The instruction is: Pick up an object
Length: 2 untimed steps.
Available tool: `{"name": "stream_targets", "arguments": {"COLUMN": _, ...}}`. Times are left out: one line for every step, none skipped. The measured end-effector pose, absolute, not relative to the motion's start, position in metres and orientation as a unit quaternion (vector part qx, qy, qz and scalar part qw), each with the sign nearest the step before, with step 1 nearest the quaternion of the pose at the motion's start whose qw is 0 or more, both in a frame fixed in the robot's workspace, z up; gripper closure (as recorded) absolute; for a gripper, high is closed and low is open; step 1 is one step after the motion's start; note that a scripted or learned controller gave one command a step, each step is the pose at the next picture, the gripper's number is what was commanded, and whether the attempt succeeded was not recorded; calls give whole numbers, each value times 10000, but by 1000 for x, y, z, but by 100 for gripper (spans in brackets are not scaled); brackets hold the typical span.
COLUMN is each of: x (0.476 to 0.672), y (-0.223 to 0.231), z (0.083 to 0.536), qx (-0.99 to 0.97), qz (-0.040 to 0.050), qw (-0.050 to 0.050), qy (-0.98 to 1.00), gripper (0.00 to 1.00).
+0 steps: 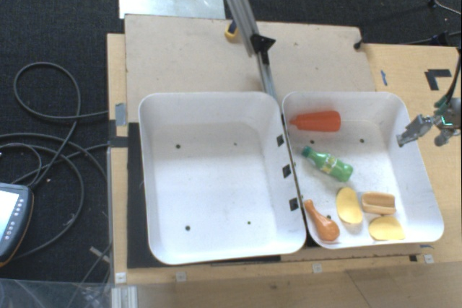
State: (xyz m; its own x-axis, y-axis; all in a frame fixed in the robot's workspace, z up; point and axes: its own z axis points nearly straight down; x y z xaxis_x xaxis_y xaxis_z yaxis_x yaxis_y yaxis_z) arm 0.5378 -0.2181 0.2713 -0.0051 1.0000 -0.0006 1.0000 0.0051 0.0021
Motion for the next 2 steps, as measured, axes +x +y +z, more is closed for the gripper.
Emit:
{"name": "stream_targets", "arguments": {"x": 539, "y": -214, "z": 209, "qx": 7065, "qz": -6, "qw": -15, "qy": 7077, "gripper": 0}}
{"name": "stream_targets", "arguments": {"x": 536, "y": -204, "z": 153, "qx": 7066, "qz": -6, "qw": -19, "qy": 7076, "gripper": 0}}
